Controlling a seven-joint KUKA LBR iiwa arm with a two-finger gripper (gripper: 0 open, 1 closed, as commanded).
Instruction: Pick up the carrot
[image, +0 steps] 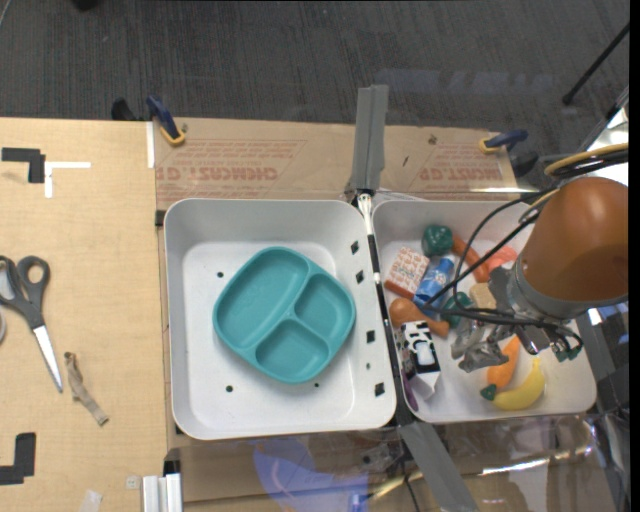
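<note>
arm (580, 245) over right bin (440, 405); gripper (478, 350) beside carrot (506, 366).

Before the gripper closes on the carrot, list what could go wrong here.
1. The gripper sits low in the crowded right bin; the carrot lies right against the banana, so the fingers may catch the banana instead, or both.
2. The arm's orange band hides part of the bin from this camera, so a missed grasp could be hard to spot.
</note>
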